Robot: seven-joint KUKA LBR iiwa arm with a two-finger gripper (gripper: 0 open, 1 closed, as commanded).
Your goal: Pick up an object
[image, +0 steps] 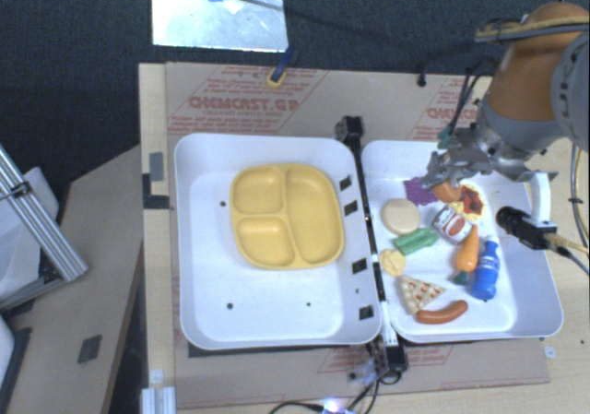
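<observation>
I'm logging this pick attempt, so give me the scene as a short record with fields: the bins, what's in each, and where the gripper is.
left bin: shallow white bin holding a yellow three-compartment plastic tray
right bin: shallow white bin holding toy food
right bin items: round beige bun, green pod, pizza slice, red-brown sausage, orange carrot, blue bottle, purple piece
gripper: two-finger gripper low over the right bin's far side
grasp: cannot tell

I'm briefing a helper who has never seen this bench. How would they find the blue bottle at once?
Start at the right white bin, the one crowded with toy food. Go to its right side, below the claw, where the blue bottle stands beside an orange carrot and above a sausage. It is the single blue item among them, with a white cap.
</observation>
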